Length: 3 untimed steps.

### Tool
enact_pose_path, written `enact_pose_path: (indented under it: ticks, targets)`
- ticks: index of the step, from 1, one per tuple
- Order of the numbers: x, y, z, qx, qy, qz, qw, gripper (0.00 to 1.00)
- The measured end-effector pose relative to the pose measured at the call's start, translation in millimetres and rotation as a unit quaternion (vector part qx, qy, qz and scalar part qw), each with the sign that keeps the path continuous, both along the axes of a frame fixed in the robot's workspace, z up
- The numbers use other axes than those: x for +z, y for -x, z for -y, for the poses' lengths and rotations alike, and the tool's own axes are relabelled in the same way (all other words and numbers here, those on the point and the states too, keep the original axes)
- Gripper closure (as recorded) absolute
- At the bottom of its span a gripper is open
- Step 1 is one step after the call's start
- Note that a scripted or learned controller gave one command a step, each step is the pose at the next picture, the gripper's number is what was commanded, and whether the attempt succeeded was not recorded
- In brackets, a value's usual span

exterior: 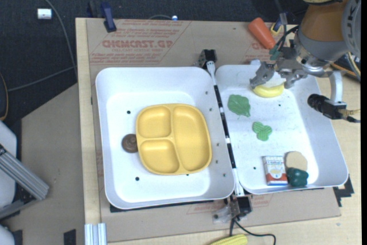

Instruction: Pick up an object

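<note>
My gripper (276, 80) hangs over the far end of the right bin (324, 140), its two fingers spread open. A yellow banana-shaped piece (268, 90) lies on the bin floor just below and between them, not lifted. Nearer in the same bin are two green leafy pieces (239, 105) (262, 131). At the bin's near edge sit a small printed box (275, 170), a beige round piece (296, 160) and a dark green item (297, 177).
The left bin (109, 100) holds a yellow divided plate (173, 138) and a brown disc (129, 143) beside it. An orange object (261, 33) lies on the bench behind the right bin. A black clamp (207, 58) sits at the ridge between the bins.
</note>
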<state>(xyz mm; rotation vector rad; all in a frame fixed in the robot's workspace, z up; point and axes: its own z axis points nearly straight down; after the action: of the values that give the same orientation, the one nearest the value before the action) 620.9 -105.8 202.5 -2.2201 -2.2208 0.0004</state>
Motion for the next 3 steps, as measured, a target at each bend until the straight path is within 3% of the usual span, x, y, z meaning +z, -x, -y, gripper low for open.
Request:
enact_pose_path:
  ticks: [1, 2, 3]
  targets:
    - [-81.6, 73.1, 26.5, -0.001, 0.0004, 0.000, 1.0000, 0.00]
    - [-118.3, 73.1, -9.6, 0.000, -0.0004, -0.001, 1.0000, 0.00]
    - [-108.1, 72.5, -9.5, 0.000, -0.0001, 0.001, 1.0000, 1.00]
